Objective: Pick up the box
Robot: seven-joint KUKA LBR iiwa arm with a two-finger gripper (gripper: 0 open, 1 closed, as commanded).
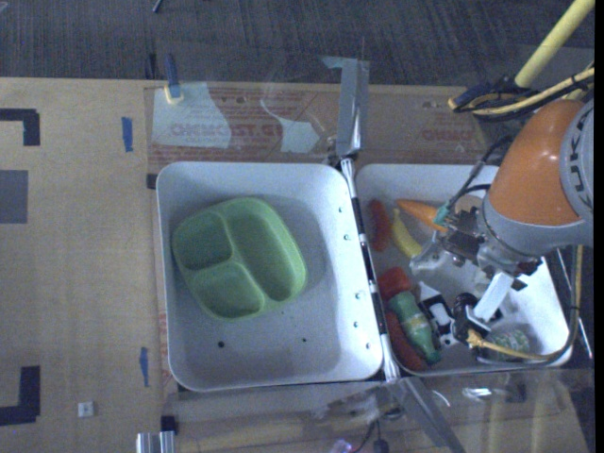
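Note:
In the right bin [552, 300], a small red boxy thing [394, 281] lies near the left wall; it may be the box. My gripper [442, 257] hangs low over the bin's middle, just right of that red thing and below the orange-banded wrist [533, 182]. From this angle I cannot make out anything held in it. Directly in front of the red thing lies a green bottle-like item [416, 321], partly over a flat red item [400, 347].
The left bin [189, 347] holds a green divided plate [238, 256]. At the back of the right bin are a red pepper-like piece [379, 223], a yellow banana [406, 238] and an orange carrot [421, 212]. A speckled item [511, 340] sits at the front right.

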